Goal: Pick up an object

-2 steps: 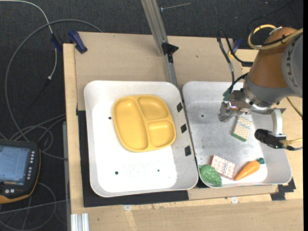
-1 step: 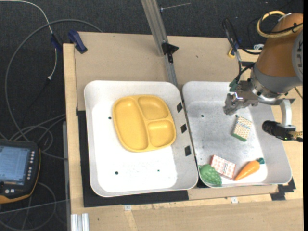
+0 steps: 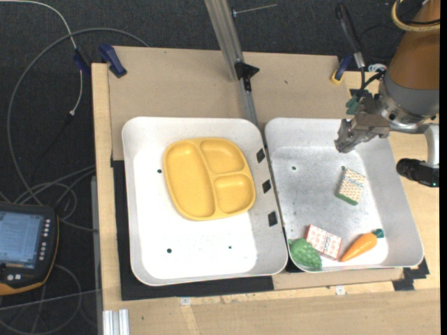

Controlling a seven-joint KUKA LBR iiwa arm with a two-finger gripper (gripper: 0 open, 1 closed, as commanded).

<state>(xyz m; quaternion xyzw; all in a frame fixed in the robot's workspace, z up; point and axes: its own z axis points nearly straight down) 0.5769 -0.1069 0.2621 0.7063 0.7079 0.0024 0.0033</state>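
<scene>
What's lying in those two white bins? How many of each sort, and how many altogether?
Yellow divided plate: 1
Small printed packets: 2, one upper, one lower
Toy carrot: 1
Green leafy toy: 1
Total: 5
</scene>
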